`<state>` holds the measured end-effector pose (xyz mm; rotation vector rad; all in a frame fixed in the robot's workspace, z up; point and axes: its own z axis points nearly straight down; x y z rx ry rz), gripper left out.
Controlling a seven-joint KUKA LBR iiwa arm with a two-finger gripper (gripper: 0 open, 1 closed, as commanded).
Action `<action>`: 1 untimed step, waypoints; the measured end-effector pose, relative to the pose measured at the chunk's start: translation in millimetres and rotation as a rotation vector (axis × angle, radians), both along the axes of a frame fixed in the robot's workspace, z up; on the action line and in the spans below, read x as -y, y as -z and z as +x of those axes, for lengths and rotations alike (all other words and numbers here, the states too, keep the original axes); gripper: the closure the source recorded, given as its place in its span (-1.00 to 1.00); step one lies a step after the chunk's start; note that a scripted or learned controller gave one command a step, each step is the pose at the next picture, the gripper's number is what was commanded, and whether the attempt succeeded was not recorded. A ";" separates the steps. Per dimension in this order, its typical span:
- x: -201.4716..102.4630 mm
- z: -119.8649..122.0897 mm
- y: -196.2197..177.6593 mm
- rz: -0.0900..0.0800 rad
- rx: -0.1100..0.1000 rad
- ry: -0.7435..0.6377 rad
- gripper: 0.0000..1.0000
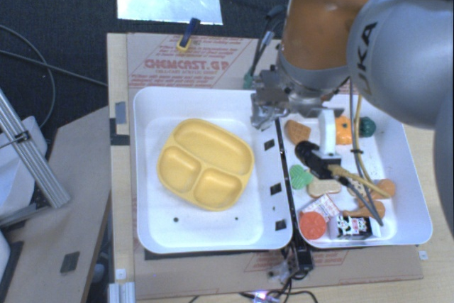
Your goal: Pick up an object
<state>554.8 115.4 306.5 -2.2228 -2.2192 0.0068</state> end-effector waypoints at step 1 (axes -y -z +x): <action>-0.3 -0.7 -14.6 0.002 0.003 -0.006 1.00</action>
